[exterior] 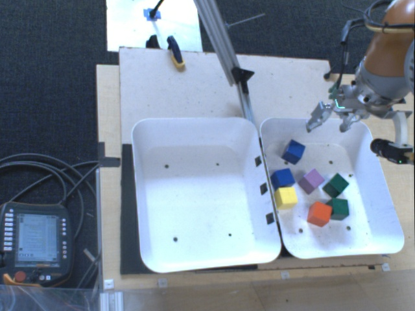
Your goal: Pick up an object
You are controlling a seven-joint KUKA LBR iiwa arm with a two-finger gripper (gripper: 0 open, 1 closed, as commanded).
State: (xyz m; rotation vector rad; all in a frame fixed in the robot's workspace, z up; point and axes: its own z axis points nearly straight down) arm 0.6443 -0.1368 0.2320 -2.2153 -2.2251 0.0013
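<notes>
End effector (332, 117) hovering over the far rim of the right bin (382, 235), fingers (316, 119) spread apart with nothing between them. Hanging from the grey arm (389, 50) with the orange band, entering from the right. Not yet down among the objects.

Seven cubes lying in the right bin, all well below the spread fingers. Nearest: upper blue cube (294, 151), standing alone toward the bin's far side. Further down near the dividing wall, lower blue cube (282, 177) just beside, perhaps touching, yellow cube (286, 197). Purple cube (311, 180) in the middle, close to both. Two dark green cubes, upper green cube (336, 185) and lower green cube (338, 208), the lower one up against orange cube (318, 213). Left bin (146, 141) alongside on the worktop (194, 83).

Step in hand, by the look of it: approach, before any descent or grasp. Nothing picked so far.

Next move, as a judgement: shift slightly toward the near side, line up over one cube, then lower with fingers straddling it. Upper blue cube looks the easiest choice, being isolated and closest. Crowded pairs by the wall and around the orange cube likely to block a finger or get nudged aside.
</notes>
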